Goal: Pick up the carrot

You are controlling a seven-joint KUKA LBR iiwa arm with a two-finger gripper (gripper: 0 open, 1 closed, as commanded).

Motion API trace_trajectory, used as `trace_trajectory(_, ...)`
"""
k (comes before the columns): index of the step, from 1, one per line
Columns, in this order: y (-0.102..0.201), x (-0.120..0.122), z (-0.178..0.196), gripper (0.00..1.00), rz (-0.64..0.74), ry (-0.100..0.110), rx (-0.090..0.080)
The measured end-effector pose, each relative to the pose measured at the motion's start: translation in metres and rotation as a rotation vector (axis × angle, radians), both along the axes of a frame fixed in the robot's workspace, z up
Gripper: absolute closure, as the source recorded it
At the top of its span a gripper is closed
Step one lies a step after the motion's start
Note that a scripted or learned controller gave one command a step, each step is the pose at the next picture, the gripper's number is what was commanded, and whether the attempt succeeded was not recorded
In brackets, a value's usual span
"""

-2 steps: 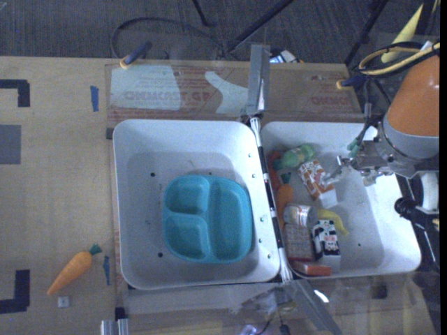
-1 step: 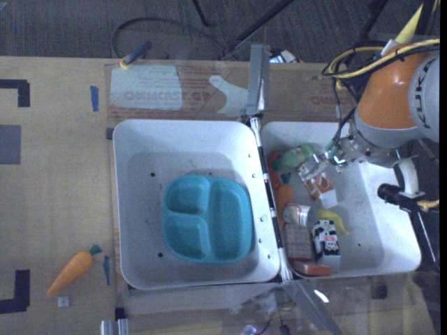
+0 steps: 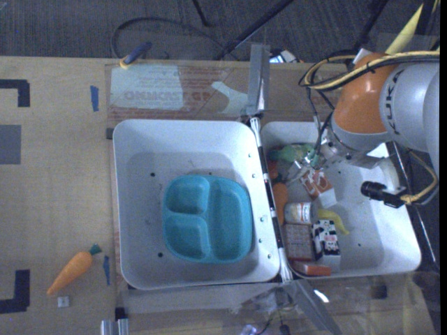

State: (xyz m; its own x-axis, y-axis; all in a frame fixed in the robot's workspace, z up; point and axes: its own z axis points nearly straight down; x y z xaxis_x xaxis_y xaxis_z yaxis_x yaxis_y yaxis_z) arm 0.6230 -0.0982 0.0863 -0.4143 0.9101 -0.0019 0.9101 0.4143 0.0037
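Gripper (image 3: 313,160) sits low over the clutter in the right bin (image 3: 391,253); can't tell the state of its grip or whether it touches anything. Carrot (image 3: 70,271), orange with green top, lies tilted on the bench (image 3: 49,187) outside the bins, well left of the left bin (image 3: 133,145). Blue divided tray (image 3: 207,217) in that bin. Right bin crowded with small packages.
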Motion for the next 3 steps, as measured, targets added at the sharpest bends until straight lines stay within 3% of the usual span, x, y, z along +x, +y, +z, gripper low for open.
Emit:
trace_trajectory(1, 0.045, 0.035, 0.098, 0.00, -0.646, 0.004, 0.001)
trace_trajectory(2, 0.106, -0.019, 0.098, 0.00, -0.323, 0.007, 0.001)
trace_trajectory(3, 0.155, -0.017, 0.098, 0.00, -0.035, 0.006, 0.001)
